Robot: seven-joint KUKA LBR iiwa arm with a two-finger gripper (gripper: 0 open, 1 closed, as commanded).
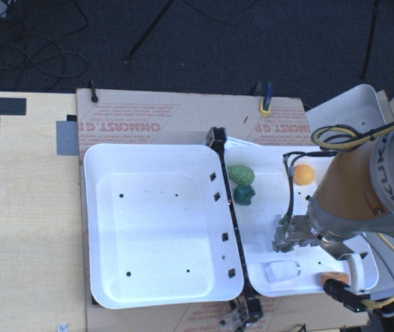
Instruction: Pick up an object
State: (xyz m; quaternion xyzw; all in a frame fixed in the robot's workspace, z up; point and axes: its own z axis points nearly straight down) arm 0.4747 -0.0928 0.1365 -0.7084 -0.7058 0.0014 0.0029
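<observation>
A cardboard-covered bench (pixel 183 120) bears two white bins (pixel 106 185).

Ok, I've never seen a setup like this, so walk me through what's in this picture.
This is one photo from a camera fixed above a workbench, looking down at a slant. The big grey shape with the orange band on the right is a robot arm. At its end is the tool, a small two-finger clamp that hangs low over the right bin. I can't tell from here whether it grips anything.

Two shallow white bins sit side by side. The left bin shows bare floor. The right one holds a light green lump touching a darker green lump, an orange ball, a pale whitish block and an orange piece near the front edge.

The arm's job is to pick one up.
</observation>
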